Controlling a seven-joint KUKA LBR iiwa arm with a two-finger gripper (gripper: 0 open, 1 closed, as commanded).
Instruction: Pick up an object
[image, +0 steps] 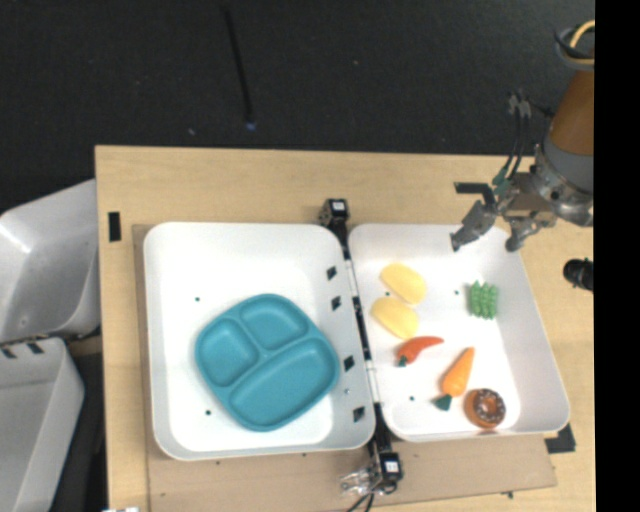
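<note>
Pincer (493, 232) and wrist hang over the far right corner of the right bin (535, 330) in the one overhead camera view, the two dark fingers spread apart with nothing between them, one tip over the bin's far rim and the other near its right wall. Below and toward the camera lie the candidate objects, all apart from the fingers: a green ridged toy (483, 299) sits nearest, just beneath the right finger's side of the bin, close to the right wall. Two yellow pieces, upper (403, 282) and lower (396, 318), lie touching or nearly so toward the bin's left wall, well left of the pincer. A red chili pepper (418, 347) rests just below the lower yellow piece, and a carrot (456, 374) lies slantwise beside it, its orange body pointing up and right. A brown doughnut (485, 407) sits in the near right corner, close to the rim and just beside the carrot's leafy end. Bare white floor shows in the middle and far part of this bin, between the yellow pieces and the green toy. The left bin (170, 300) holds a blue divided plate (265, 360) turned at an angle, with white floor open around it on every side.
</note>
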